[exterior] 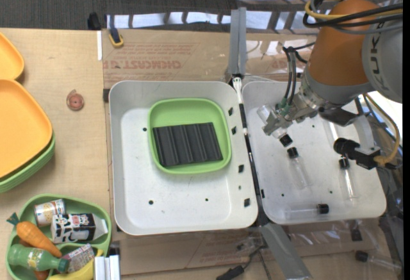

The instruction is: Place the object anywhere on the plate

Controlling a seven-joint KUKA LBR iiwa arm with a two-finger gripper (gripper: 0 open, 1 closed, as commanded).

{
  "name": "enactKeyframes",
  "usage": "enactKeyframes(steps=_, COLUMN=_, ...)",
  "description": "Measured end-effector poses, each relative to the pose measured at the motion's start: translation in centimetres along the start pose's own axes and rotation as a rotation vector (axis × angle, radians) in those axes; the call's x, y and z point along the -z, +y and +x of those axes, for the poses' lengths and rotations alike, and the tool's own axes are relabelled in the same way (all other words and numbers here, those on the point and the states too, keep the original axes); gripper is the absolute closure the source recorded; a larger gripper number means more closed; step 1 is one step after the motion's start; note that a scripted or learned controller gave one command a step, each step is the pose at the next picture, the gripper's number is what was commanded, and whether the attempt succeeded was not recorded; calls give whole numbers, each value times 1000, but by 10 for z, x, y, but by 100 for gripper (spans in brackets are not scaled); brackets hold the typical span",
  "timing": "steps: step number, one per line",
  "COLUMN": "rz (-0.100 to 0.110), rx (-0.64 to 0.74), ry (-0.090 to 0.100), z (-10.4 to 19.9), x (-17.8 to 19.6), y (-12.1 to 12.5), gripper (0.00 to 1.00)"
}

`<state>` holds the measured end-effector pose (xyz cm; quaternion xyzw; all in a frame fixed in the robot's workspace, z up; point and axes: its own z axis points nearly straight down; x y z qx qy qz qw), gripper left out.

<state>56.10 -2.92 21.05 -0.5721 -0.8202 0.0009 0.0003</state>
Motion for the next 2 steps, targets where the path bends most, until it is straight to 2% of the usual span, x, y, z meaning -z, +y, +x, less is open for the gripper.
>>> enactKeyframes(steps=1, rz=0, rx=56, ry=0, z=73, x=-4, y=40, gripper=100)
enactKeyframes(steps=2, rz=0, rx=55, ry=0, z=72, x=-4, y=40, gripper=0)
